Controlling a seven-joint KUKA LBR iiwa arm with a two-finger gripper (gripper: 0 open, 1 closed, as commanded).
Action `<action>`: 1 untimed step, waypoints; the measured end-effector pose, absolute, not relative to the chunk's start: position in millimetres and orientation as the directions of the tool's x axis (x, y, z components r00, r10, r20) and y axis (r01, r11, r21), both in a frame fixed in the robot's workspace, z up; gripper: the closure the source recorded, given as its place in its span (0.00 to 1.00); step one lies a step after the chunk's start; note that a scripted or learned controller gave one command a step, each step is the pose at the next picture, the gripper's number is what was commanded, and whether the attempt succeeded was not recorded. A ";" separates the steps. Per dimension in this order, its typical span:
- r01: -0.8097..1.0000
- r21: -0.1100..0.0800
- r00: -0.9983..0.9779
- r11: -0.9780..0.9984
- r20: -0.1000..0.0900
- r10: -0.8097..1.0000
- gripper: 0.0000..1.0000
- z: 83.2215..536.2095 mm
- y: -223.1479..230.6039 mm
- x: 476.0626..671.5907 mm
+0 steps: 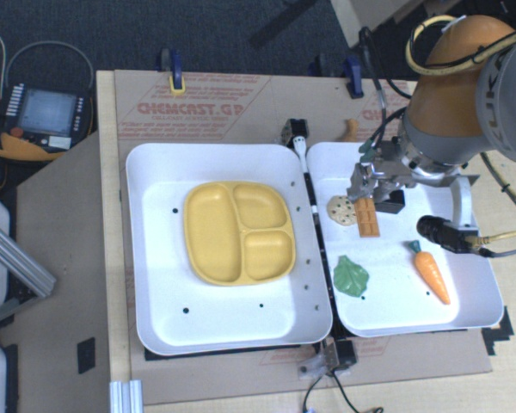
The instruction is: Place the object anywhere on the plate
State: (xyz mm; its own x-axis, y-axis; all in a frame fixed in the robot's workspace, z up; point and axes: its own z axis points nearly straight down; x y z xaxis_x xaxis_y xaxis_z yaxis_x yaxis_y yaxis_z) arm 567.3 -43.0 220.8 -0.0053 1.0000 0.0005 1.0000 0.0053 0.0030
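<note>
A yellow plate [238, 231] with three compartments lies in the left bin [155, 299]. In the right bin [473, 304] my gripper [364, 189] hovers low near the bin's left wall. A brown rectangular bar [367, 217] sits right under it, its upper end meeting the gripper, and I cannot tell whether it is held. A round speckled cookie [341, 210] lies just left of the bar. A green leaf [351, 276] rests near the front left of this bin, and an orange carrot [432, 274] lies toward the front right.
The raised walls of the two bins meet in a ridge [311, 222] between the plate and the gripper. Blue clamps [177, 69] hold the brown board at the back. A small screen device [45, 114] sits off the bench to the far left.
</note>
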 end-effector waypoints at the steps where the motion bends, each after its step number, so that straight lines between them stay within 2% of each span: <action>1: 1.000 0.002 -0.005 0.005 0.000 1.000 1.00 229.6 4.1 572.2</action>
